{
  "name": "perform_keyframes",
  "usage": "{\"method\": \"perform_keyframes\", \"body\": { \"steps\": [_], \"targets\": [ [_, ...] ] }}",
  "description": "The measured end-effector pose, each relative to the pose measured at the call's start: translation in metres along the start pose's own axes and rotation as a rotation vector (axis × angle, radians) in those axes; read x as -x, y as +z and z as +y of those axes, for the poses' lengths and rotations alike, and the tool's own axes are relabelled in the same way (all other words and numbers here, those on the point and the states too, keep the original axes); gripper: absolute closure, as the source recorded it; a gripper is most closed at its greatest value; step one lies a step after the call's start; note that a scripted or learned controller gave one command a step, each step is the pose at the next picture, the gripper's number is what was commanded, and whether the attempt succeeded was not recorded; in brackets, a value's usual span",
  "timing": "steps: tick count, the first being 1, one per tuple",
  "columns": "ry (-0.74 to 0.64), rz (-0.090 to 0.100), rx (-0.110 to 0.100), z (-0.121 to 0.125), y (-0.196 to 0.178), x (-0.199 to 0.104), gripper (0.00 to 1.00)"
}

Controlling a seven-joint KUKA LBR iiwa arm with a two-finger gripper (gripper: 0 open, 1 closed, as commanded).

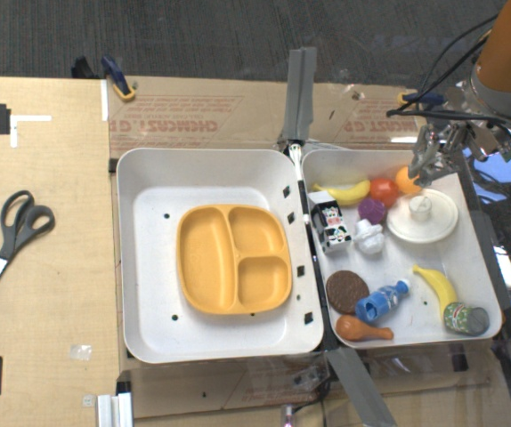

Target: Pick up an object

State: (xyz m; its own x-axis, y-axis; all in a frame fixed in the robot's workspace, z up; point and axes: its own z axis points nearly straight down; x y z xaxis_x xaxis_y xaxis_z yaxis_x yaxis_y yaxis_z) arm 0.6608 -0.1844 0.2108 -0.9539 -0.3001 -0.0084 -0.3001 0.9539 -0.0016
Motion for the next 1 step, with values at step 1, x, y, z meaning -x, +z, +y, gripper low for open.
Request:
{"method": "perform_keyframes", "body": {
  "steps": [1],
  "targets": [
    [0.001, 0.001, 0.0, -0.0002, 0.0004, -0.0003, 0.0]
  ]
}}
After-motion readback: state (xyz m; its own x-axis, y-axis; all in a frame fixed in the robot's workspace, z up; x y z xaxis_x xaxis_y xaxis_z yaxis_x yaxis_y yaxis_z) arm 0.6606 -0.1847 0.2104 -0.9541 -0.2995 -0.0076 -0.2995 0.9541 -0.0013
